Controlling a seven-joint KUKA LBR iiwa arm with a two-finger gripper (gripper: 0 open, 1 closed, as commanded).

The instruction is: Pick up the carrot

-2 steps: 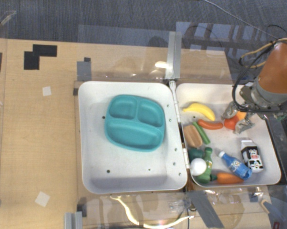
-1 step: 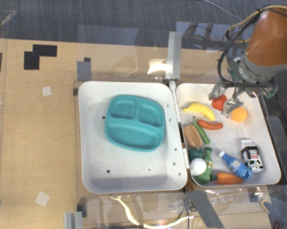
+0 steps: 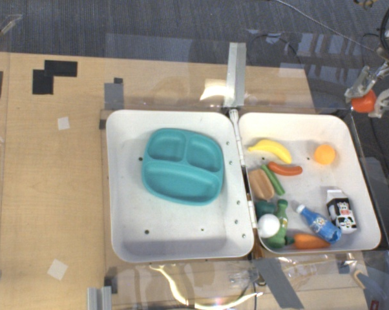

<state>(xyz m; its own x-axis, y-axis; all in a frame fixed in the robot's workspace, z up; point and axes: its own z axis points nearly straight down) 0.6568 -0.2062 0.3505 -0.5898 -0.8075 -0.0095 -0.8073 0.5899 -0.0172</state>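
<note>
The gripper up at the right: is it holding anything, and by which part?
Nothing is held. The gripper hangs outside the right bin, with nothing between its fingers, and the carrot lies at that bin's near edge, beside the blue bottle.

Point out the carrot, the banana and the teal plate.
carrot (image 3: 309,241), camera view, middle of its orange body.
banana (image 3: 270,149), camera view, middle of the yellow curve.
teal plate (image 3: 157,185), camera view, its lower left rim.
</note>
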